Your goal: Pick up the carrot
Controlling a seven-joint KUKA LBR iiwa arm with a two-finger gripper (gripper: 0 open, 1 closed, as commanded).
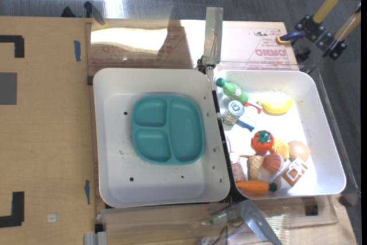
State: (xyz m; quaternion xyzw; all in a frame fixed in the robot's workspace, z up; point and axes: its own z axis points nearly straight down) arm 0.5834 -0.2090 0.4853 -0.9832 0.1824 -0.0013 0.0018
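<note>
Carrot (pixel 253 186) among toy foods in right bin (pixel 321 100), teal divided plate (pixel 168 128) in left bin (pixel 109 123); hand's state indeterminable.

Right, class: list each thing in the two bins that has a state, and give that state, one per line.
carrot: lying flat at the right bin's near edge, not gripped
green bottle: lying on its side
banana: lying flat, unpeeled
tomato: stem end up
teal plate: right way up in the left bin
</note>
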